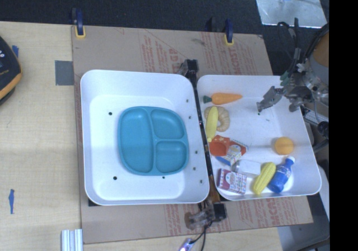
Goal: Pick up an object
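Pincer-wise, the grey two-finger gripper [268, 102] hangs over the far right part of the right-hand shallow white bin [254, 123], its fingers spread apart and nothing between them. It sits above bare bin floor, well apart from the toys.

Near the far edge of that bin, toward its left corner, lies a small orange plastic carrot with a green top [223, 98]. Just nearer, along the left wall, a yellow plastic banana [211, 122] lies touching a pale tan ring-shaped bread piece [222, 118]. Below these, at the left edge, sits a red and white packet [227, 148]. At the near edge lie a dark red printed pouch [231, 180], a yellow plastic corn cob [264, 177] and, just beside it, a blue plastic bottle with a white cap [281, 173]. A round orange ball-like fruit [283, 145] rests by the right edge.

The left-hand shallow white bin [106, 99] carries a light blue plastic plate with three compartments [152, 140] at its centre. Both bins rest on a brown cardboard sheet [151, 48] on the bench.
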Controlling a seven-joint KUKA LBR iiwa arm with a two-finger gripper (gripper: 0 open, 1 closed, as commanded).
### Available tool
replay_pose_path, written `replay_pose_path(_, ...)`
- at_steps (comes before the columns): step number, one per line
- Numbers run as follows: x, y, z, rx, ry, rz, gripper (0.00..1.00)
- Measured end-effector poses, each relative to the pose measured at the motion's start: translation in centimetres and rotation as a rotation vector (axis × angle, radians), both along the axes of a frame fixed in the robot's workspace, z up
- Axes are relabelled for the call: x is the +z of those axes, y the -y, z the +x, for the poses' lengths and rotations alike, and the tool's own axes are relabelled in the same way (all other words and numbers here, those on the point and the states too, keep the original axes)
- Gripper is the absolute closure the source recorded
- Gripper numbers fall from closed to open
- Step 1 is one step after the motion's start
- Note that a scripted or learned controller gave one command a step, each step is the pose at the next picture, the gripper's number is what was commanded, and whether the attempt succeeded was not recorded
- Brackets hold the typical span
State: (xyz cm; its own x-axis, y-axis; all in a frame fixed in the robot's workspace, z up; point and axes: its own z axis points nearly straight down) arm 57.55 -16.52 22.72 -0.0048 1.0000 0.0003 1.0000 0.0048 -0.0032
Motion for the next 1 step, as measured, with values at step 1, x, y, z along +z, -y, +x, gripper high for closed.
replay_pose_path(1,-4.28,4.74,-9.00,-0.001,-0.001,-0.001,0.00)
